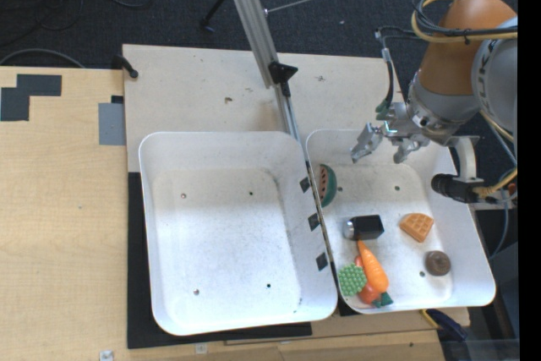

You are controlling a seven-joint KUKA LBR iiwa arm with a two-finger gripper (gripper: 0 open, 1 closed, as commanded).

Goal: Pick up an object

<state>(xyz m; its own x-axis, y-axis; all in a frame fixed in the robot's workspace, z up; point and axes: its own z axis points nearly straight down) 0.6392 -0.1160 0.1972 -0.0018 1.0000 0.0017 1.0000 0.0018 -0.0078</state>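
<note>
The arm reaches in from the right and its hand (385,141) hovers over the far end of the right bin (473,292), fingers spread apart with nothing between them. All candidate objects lie in this bin, nearer the camera than the hand; the left bin (161,161) carries no candidates. Closest to the hand is a small watermelon slice (326,183) pressed against the wall between the bins, a poor first choice because that wall would likely block one finger. Near the bin's middle sits a black block with a silver end (363,226); it looks rigid and flat-sided, so a pinch across its short sides should hold, though its smooth faces might slip. A toy carrot (373,269) lies just beside it, touching a green dotted piece (352,278) and a small red piece (369,293) at the near wall; the cluster appears to be light plastic, and a grasp there risks catching two items at once. Standing well apart on the right are a waffle-like orange piece (416,226) and a round brown disc (437,263). The waffle piece seems the best target: isolated, probably light and stiff, with a ridged surface giving friction, taken across its straight edges. The disc looks low and flat, so fingers may slide over it.
</note>
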